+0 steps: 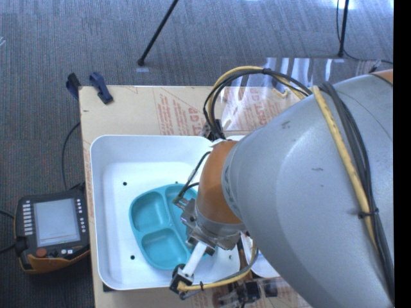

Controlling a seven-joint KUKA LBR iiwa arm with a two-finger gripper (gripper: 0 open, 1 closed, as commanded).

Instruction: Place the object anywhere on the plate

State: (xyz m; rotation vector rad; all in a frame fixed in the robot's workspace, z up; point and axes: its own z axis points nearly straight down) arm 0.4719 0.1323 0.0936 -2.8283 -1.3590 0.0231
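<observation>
A teal plate [149, 213] with three compartments lies in the left white bin [112, 165], towards its right and front. The compartments I can see hold nothing. My gripper [204, 241] hangs low over the plate's right edge, below the orange band of the wrist. The bulk of the grey arm covers the gripper's lower end, the plate's right side and whatever lies beneath.
The arm hides most of the right bin; a sliver of white [262, 267] shows at the front. The left bin's back and left floor is bare white. Blue clamps [99, 87] sit at the bench's back-left corner. A teach pendant [51, 226] lies on the floor to the left.
</observation>
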